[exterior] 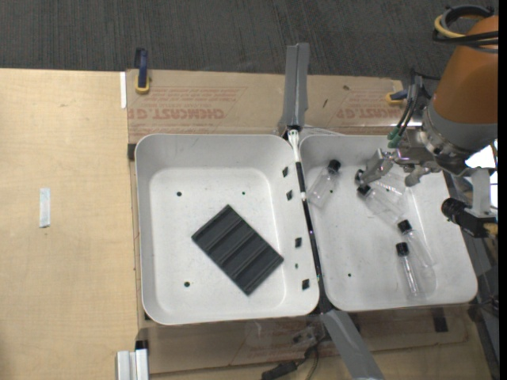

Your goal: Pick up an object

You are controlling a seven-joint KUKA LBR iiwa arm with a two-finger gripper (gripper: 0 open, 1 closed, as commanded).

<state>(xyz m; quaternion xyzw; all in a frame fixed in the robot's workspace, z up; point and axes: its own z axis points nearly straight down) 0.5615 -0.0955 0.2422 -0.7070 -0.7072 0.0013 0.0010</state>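
Note:
In the left bin a dark grey ribbed slab lies flat and askew. Several clear plastic bottles with black caps lie in the right bin: one by the left wall, one near the middle, and two towards the front right. My gripper hangs over the back of the right bin, just above the middle bottle. Its fingers stand apart, open, with nothing between them.
A grey divider bar runs between the bins at the back. Brown cardboard lies behind the bins with clamps at its corners. A wooden bench top spreads to the left.

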